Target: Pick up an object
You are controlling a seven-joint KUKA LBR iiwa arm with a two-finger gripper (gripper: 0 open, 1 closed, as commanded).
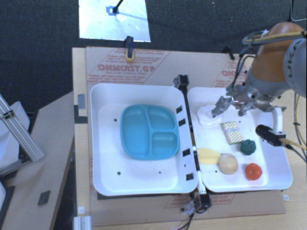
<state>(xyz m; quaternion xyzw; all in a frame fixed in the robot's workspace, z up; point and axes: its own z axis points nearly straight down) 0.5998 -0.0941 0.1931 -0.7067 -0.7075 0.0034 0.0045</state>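
Observation:
My gripper [232, 108] hovers over the back of the right bin [283, 174], open, with nothing between its fingers. Just below its left finger lies a white lump [207, 115]. A checkered pad [231, 132] lies in front of the gripper. Further toward the front are a dark green piece [248, 146], a yellow piece [208, 155], a beige ball [228, 163] and a red tomato-like ball [253, 171].
The left bin [103, 128] holds a blue divided plate [148, 132]. A black divider with clips [187, 128] runs between the bins. A yellow-and-black clamp [129, 49] sits at the bench's back edge. An aluminium rail [17, 131] stands at the far left.

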